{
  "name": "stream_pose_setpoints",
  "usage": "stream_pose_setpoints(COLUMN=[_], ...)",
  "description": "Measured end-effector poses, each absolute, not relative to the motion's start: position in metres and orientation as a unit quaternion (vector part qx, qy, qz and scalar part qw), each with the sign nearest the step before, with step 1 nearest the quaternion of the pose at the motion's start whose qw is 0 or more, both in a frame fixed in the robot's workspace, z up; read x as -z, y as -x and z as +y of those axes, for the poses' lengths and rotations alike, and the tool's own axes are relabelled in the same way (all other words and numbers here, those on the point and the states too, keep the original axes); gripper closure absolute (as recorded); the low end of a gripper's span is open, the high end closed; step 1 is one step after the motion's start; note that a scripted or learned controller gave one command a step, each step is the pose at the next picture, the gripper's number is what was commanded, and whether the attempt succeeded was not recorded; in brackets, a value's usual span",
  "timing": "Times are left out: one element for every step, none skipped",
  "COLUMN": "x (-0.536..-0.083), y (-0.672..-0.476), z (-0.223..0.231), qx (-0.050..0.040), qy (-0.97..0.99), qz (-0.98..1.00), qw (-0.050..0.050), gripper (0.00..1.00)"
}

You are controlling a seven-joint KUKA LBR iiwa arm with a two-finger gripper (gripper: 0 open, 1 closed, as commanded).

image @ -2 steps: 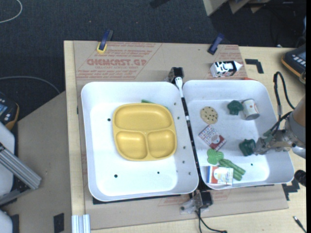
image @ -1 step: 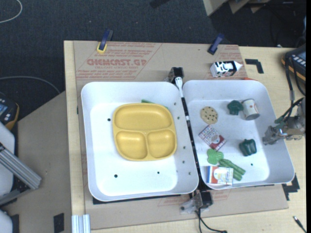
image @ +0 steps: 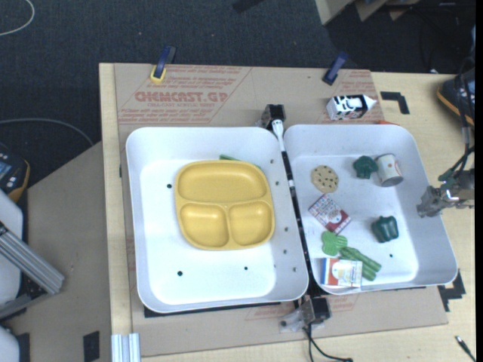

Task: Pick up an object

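The right bin (image: 407, 138) holds several small objects. A round cookie (image: 324, 177) lies at its upper left, with a dark green piece (image: 364, 166) and a silver can (image: 389, 170) to its right. A red and white packet (image: 330, 213) sits mid-left, a green pepper (image: 385, 228) right of centre, and a light green vegetable (image: 345, 248) lies above a small carton (image: 343, 273) at the front. My gripper (image: 436, 200) hangs at the bin's right rim, apart from the pepper and the can.
The left bin (image: 151, 202) bears a yellow divided plate (image: 224, 203), with a green sliver (image: 229, 157) at its far edge. A black and white carton (image: 351, 106) stands on the bench behind the right bin. Clamps (image: 160, 64) grip the back edge.
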State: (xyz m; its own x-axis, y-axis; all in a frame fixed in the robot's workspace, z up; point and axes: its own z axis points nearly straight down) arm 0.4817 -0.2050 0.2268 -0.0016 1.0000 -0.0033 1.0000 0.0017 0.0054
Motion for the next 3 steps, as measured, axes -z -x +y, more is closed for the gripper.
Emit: stream_pose_setpoints(x=[-0.216, -0.213, -0.233], y=[-0.511, -0.532, -0.560], z=[-0.161, -0.112, -0.082], qx=[-0.0005, -0.0011, -0.0018], qy=[-0.705, -0.705, -0.705], qz=[0.709, 0.709, 0.709], qw=[0.002, 0.001, 0.002], gripper=[1.00, 1.00, 1.00])
